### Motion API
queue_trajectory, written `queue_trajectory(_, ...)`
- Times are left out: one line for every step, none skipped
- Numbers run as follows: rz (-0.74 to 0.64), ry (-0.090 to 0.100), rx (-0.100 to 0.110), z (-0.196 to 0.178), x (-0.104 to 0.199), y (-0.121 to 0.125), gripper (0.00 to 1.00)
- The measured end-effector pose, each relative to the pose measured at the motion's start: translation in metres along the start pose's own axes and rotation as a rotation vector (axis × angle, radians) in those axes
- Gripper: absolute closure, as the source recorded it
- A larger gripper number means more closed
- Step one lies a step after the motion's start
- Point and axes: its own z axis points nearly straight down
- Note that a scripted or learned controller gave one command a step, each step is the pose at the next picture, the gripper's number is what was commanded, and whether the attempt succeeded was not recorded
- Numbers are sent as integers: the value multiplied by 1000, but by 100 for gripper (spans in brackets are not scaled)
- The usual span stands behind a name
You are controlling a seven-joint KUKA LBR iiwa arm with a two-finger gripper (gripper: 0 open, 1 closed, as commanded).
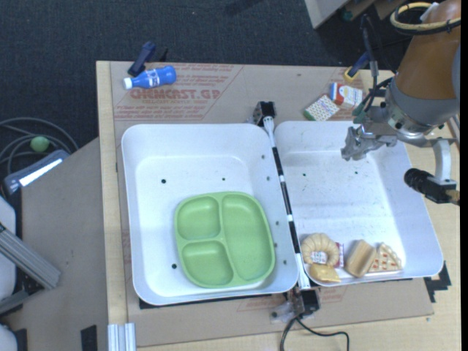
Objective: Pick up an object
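Bench [190,86], tan board with red print, carries everything. Two white bins side by side: left bin [146,159] well left of the claw, right bin [329,196] directly under it. The arm [428,64] enters from the right, orange band above a grey wrist, reaching down over the right bin's far end. Green divided plate [223,238], three compartments, lies flat in the left bin's near half, far left of and nearer than the claw.

Claw [356,149] hangs over the far part of the right bin, near its back wall; too small and blurred to read, so cannot tell whether it is released or clenched. Nothing seen between its tips.

Task things, toy food, are bunched along the right bin's near edge, well apart from the claw and nearer the camera: bagel-like ring [319,248] a bit left of the claw line, tan bread piece [358,257] touching or just beside it, pizza slice [386,259] rightmost, yellowish piece [325,273] under the ring.

Outside the bins: blue and white bottle [150,77] lies on the bench far left and beyond the claw. Small patterned box [319,109] and a red-white item [346,93] sit on the bench just beyond the right bin, close behind the claw and slightly left.
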Motion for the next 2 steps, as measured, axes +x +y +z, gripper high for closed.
queue_trajectory(0,-1,-3,-10,0,1,100)
queue_trajectory(0,-2,-6,-20,0,1,100)
